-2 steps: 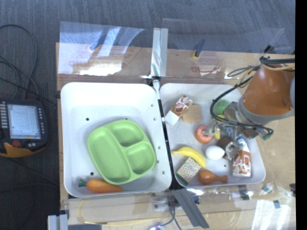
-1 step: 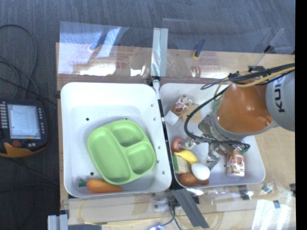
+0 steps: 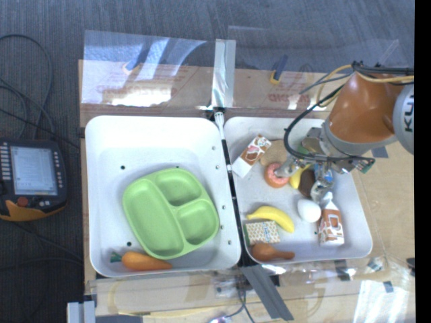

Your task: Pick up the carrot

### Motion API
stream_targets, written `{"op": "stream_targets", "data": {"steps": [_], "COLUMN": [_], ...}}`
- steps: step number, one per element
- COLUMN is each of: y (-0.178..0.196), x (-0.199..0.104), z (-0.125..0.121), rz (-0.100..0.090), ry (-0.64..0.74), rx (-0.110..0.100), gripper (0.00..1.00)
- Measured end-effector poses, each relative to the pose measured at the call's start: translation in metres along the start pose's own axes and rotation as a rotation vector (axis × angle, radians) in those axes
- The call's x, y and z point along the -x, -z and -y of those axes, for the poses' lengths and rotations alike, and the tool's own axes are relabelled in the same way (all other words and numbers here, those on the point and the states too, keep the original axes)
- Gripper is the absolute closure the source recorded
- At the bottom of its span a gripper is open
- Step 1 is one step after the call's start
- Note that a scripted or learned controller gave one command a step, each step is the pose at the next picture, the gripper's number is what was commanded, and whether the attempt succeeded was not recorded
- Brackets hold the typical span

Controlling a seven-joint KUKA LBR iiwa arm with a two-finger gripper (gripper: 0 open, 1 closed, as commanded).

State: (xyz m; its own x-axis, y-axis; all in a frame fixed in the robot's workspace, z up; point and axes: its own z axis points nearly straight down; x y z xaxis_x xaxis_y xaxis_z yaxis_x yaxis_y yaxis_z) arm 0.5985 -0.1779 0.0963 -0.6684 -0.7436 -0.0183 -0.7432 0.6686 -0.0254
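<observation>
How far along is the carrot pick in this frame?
Nothing looks done: the carrot lies in the left bin, at its near edge beside the green divided plate. In hand: the gripper is over the right bin, above other items. Left: crossing over, grasping, lifting.

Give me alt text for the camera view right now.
An orange carrot lies in the left bin at its near edge, beside a green divided plate, while the arm's tool hangs over the right bin among a banana, a white egg and small cartons.
</observation>
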Motion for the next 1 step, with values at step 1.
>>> {"op": "stream_targets", "data": {"steps": [1], "y": [-0.0034], "x": [0.0117], "z": [0.0691], "rz": [-0.027], "ry": [-0.239], "rx": [0.049], "gripper": [0.0]}}
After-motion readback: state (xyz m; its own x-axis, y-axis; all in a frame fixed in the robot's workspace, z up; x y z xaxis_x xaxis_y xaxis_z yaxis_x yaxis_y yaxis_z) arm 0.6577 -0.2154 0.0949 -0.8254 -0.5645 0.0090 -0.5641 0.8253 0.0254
